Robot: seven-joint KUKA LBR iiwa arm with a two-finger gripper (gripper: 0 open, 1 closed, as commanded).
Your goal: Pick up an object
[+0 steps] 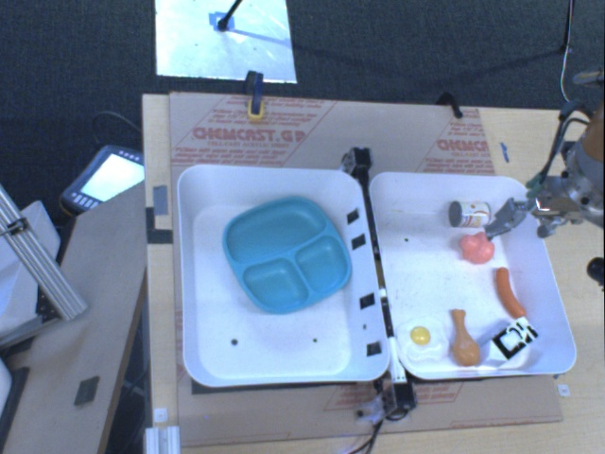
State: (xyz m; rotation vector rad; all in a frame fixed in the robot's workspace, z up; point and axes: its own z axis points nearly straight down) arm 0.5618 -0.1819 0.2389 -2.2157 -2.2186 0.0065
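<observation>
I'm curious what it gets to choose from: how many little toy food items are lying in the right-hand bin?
6, though the arm may hide more: a small can at the top, pink piece below it, sausage, fried egg, drumstick, and black-and-white block near the front corner.

Left bin [203, 348]: the blue tray [286, 266] takes the middle; bare floor runs along the front and left walls.
Right bin [397, 282]: the centre and left half lie bare.
Right bin, back: a can [469, 214] and a pink item [477, 248] sit close together, with the pincer [506, 216] just beside them.
Right bin, right side: a sausage [509, 291] lies near the wall.
Right bin, front: egg [421, 336], drumstick [462, 340] and a black-white block [515, 337] crowd the front wall.
Divider [371, 263]: black clips line the seam between the bins.
</observation>
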